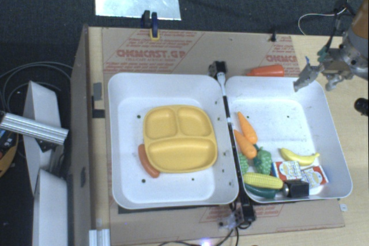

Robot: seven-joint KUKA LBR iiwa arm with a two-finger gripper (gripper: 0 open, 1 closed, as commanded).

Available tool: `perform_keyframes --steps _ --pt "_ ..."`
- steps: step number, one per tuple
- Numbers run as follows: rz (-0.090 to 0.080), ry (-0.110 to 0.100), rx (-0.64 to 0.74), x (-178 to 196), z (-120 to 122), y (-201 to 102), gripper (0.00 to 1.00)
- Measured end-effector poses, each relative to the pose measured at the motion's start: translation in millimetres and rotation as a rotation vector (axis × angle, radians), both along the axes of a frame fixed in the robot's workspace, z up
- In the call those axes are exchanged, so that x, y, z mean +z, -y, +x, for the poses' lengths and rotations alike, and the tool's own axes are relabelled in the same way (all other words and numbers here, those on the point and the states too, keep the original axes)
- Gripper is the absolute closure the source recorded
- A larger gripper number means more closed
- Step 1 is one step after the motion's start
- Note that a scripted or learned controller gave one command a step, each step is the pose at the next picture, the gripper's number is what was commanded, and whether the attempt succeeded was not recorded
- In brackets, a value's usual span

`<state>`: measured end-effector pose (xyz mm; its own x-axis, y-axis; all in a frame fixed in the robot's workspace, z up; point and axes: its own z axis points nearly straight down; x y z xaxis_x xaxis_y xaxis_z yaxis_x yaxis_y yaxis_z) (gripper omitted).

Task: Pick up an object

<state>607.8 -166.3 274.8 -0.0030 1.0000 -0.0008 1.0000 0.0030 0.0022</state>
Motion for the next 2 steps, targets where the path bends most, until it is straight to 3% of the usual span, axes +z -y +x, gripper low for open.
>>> perform_keyframes --steps 1,2 --pt "0.002 -0.002 0.002 -57 17 -59 0.0" --pt "0.0 -0.001 0.002 -88 12 -73 0.0"
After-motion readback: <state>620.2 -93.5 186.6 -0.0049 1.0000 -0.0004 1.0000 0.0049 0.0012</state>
